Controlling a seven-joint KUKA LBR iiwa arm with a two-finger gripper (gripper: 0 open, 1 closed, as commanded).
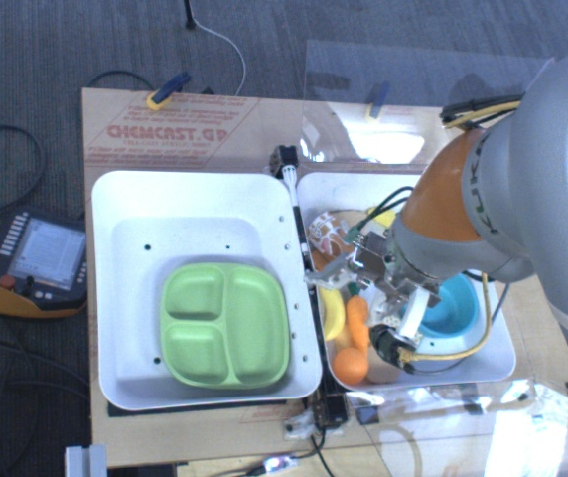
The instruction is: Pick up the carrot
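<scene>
Carrot [358,323] is lying in the right bin [497,361], near its left wall, squeezed between a banana [332,314] on its left and an orange [350,365] at its lower end. Gripper [388,301] is hanging just beside the carrot's right side; whether it is open or closed cannot be told from here, and nothing is visibly held. For a clean pick, the gripper should probably be centring over the carrot's middle and closing across its narrow width, not along it. Room is tight: banana and bin wall crowding the left, orange below, blue bowl [450,311] to the right. Lifting straight up looks safest. Left bin [125,207] is holding a green divided plate [226,324], well apart.
</scene>
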